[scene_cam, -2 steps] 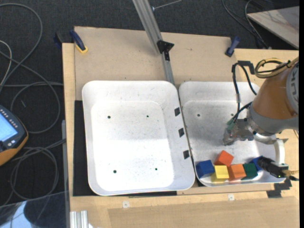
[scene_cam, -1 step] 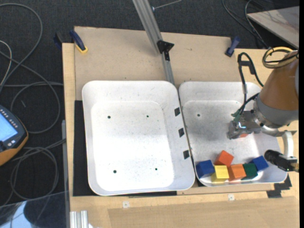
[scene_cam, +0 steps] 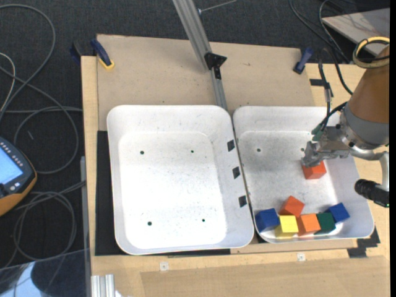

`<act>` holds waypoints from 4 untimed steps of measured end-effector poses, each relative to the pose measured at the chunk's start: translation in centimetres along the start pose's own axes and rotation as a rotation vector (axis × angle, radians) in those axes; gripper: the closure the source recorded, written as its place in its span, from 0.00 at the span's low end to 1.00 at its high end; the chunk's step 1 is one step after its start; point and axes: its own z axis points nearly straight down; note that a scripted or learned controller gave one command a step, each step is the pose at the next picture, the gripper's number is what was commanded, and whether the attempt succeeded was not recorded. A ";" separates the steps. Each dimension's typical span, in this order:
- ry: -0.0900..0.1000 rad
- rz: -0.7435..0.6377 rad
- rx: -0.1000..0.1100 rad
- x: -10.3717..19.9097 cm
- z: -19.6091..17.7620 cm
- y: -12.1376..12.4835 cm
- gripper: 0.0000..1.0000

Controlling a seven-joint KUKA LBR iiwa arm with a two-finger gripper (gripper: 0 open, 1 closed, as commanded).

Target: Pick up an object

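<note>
My gripper [scene_cam: 312, 159] hangs over the right side of the right bin [scene_cam: 272, 159], under the grey and orange arm that reaches in from the right. A red-orange block [scene_cam: 315, 170] sits between its fingertips, its top edge covered by the grey fingers. Along that bin's front wall lie several more blocks: a blue one [scene_cam: 266, 218], a yellow one [scene_cam: 288, 225], an orange one [scene_cam: 294, 205] behind it, another orange one [scene_cam: 307, 224], a green one [scene_cam: 325, 221] and a blue one [scene_cam: 339, 212].
The left bin [scene_cam: 167, 184] stands beside the right one, touching it along the middle. A slanted metal pole [scene_cam: 193, 26] comes down to the bench behind the bins. Blue clamps [scene_cam: 102, 53] [scene_cam: 302, 59] grip the back corners of the board.
</note>
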 end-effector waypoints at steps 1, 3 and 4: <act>0.000 0.001 0.002 0.0 -3.6 0.2 1.00; 0.004 -0.004 0.007 10.3 -2.2 2.8 1.00; 0.004 -0.004 0.006 15.4 -3.2 3.6 1.00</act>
